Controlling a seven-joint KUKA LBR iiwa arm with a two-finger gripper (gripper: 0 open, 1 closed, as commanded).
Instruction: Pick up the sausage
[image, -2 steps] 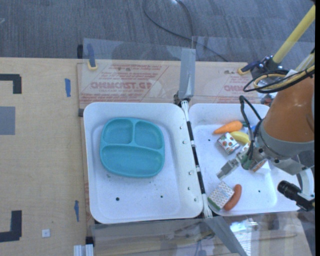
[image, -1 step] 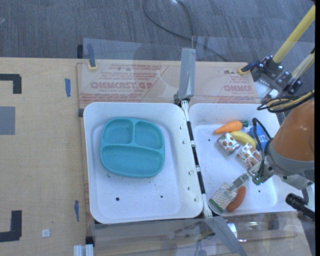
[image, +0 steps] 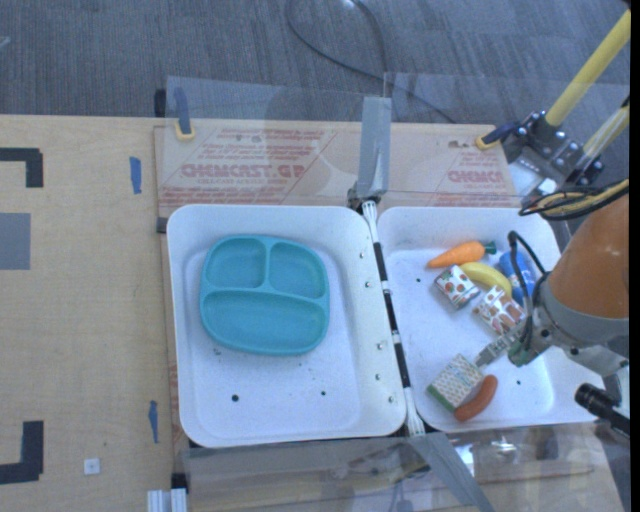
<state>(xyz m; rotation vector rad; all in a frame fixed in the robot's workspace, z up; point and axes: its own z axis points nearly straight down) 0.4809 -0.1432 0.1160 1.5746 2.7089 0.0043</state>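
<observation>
Two white bins side by side. Sausage (image: 477, 397) lies lower right of frame, in right bin (image: 415, 300), touching a small box (image: 455, 380). Gripper (image: 503, 350) hovers just above-right of it; finger spread: cannot tell.

The red-orange plastic sausage (image: 477, 397) looks smooth with a slight sheen. The teal divided plastic plate (image: 265, 295) is matt and even. Both shallow white plastic bins (image: 280, 405) have a faintly speckled, dull finish. The pale wooden desk (image: 80, 300) looks smooth and matt, and the floor beyond is grey woven carpet (image: 200, 40).
</observation>
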